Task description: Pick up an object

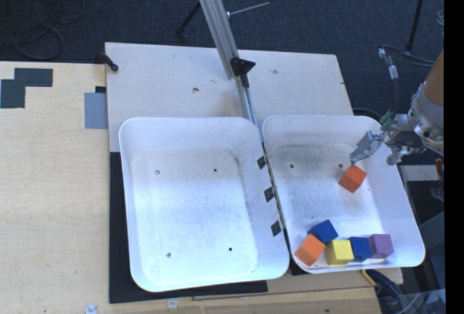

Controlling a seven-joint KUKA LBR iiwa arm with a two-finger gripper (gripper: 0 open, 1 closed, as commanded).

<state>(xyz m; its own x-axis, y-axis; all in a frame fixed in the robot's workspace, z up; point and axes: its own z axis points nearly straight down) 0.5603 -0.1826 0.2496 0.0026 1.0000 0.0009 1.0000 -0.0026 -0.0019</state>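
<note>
My gripper (pixel 374 157) hangs over the right side of the right bin (pixel 319 120), reaching in from the right. Its two fingers stand apart, so it looks open, with nothing between them. An orange cube (pixel 353 178) sits just below and left of the left fingertip (pixel 360 152), close to it but not clasped. Near the bin's front edge lie a blue cube (pixel 324 230), an orange cube (pixel 310 249), a yellow cube (pixel 339 251), another blue cube (pixel 360 247) and a purple cube (pixel 381 245).
The left bin (pixel 130 133) sits beside the right one, joined by black clips (pixel 269 193). A slanted aluminium bar (pixel 217 22) rises behind the bins. Pale bench surface (pixel 51 182) lies to the left.
</note>
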